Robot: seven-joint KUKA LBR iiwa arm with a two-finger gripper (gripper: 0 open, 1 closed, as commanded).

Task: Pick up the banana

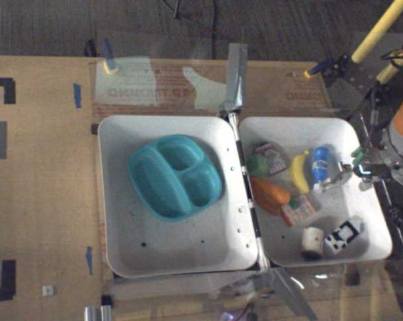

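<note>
As the banana [300,172] lies free in the right bin [371,243], hemmed by bottle [320,165] and carrot [273,192] | gripper [348,176] sits low just right of the bottle | jaws: cannot tell whether open | tray [175,185] sits alone in left bin [121,246].

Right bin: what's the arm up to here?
The arm's gripper is low over the right bin, just right of the blue bottle. The banana lies free on the bin floor left of that bottle, not picked up. A carrot, a small packet and a black-and-white cube lie nearby. The left bin holds a teal divided plate.
</note>
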